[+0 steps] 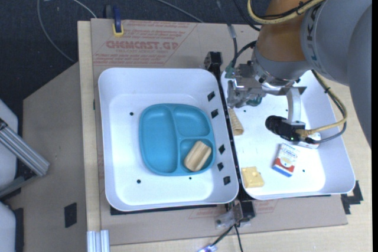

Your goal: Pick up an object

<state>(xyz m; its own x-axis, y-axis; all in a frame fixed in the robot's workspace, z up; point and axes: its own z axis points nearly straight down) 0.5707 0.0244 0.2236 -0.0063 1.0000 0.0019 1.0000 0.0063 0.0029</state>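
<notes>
Two bins: the left bin holds one blue tray with one bread piece. The right bin holds one cone, one cheese and one box. The gripper hovers above the cone; its grip cannot be told.

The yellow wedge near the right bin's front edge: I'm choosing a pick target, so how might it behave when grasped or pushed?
The yellow wedge lies flat and low on the right bin, so it will probably slide instead of rolling or tipping. Its thin profile may give the fingers little to pinch. It looks small and probably light; whether it is stiff or spongy cannot be judged.
</notes>
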